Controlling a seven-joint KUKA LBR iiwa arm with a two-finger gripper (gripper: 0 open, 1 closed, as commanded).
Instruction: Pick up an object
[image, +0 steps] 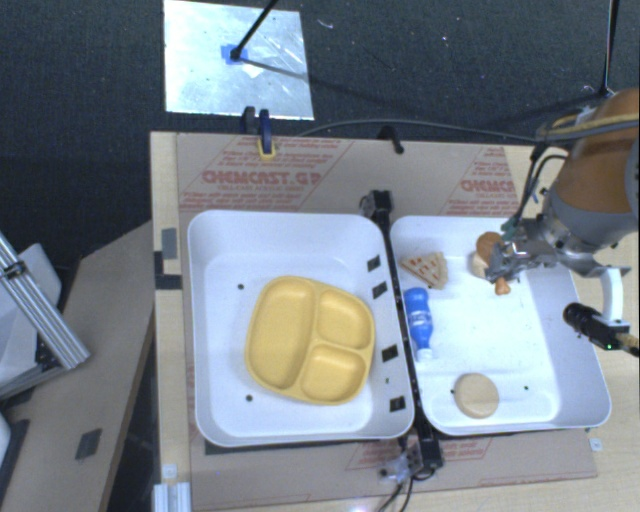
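Observation:
The right bin (560, 385) holds a tan wedge like a slice of toast (424, 268) at its back left. A blue bottle (417, 318) lies along its left wall, and a round tan disc (477, 394) rests near the front. A brown-and-white rounded object (486, 250) lies at the back. My gripper (503, 274) hangs low over the back of this bin, right beside that brown object on its right. A small orange-brown bit (502, 288) shows at the gripper's tip. The grey arm with its orange band (598, 160) comes in from the right.
The left bin (215, 300) holds a yellow divided plate (310, 338). A black divider with clips (392, 300) runs between the bins. A black part of the arm (598, 328) juts over the right bin's right wall. Bare bin floor lies right of the bottle.

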